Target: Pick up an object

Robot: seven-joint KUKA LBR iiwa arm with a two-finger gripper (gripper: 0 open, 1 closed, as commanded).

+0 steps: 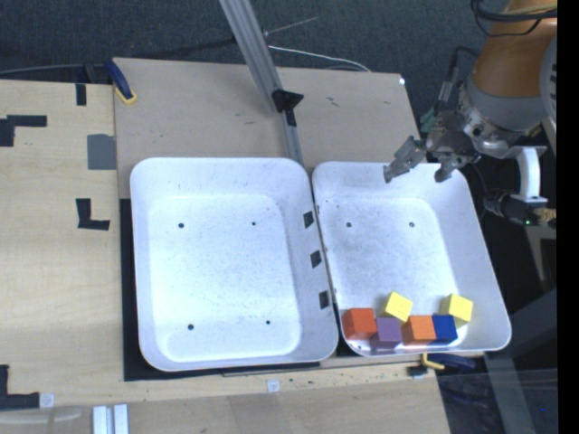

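Several small blocks lie along the near edge of the right bin [470,242]: an orange block [359,321], a purple block [388,331], a yellow block [398,306], a second orange block [419,329], a blue block [443,328] and a second yellow block [460,308]. My gripper [420,169] hangs above the far edge of that bin, well away from the blocks. Its two dark fingers are spread apart with nothing between them.
The left bin [145,242] sits beside the right one, joined by dark clips [315,259]. A slanted metal rail [253,48] crosses the bench behind the bins. Dark tape marks lie on the wooden bench at left.
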